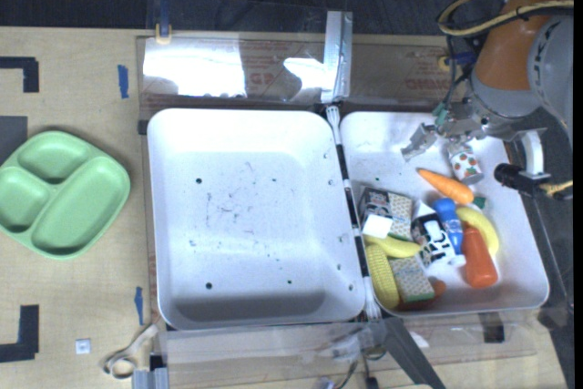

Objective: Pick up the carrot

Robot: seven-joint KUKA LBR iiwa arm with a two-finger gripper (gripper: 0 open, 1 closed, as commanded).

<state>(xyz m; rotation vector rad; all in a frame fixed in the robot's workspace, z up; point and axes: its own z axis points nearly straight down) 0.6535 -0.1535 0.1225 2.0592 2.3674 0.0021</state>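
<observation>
2 white bins sit side by side on the desk (73, 68). Left bin (244, 214): bare floor with faint scuffs. Right bin (383, 132): holds a cluster of small items. Arm (519, 59) enters from the right, orange band above the wrist, gripper (428, 137) low over the right bin's far end. State of the fingers: cannot tell, detail too small. Green 3-compartment tray (59, 193) lies on the desk, well left of the bins. Carrot (444, 186) lies tilted in the right bin, just in front of the gripper, apart from it. Yellow banana (483, 228) and orange bottle (479, 261) lie nearer the front.
</observation>
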